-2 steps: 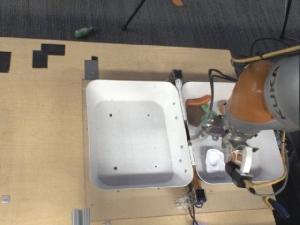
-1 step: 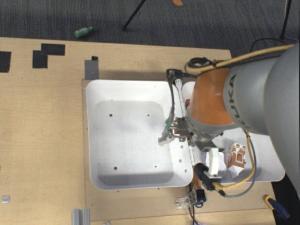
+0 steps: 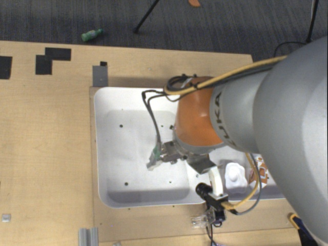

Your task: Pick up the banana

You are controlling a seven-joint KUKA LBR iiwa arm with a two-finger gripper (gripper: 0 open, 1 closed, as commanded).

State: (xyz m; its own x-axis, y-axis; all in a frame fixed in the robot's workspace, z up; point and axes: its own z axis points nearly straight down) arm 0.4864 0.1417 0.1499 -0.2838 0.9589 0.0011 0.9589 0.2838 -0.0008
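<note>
Here the arm (image 3: 246,117) reaches across the right side of the bench (image 3: 46,152), covering much of the left bin (image 3: 118,137). Its gripper (image 3: 154,160) hangs low near the bin's middle; I cannot tell how it stands. No banana can be made out. A white bottle (image 3: 234,174) lies toward the bin's right edge.

Evenly lit from above; soft shadows inside the bin (image 3: 110,137); slightly soft throughout, the arm (image 3: 287,117) blurred up close.
</note>
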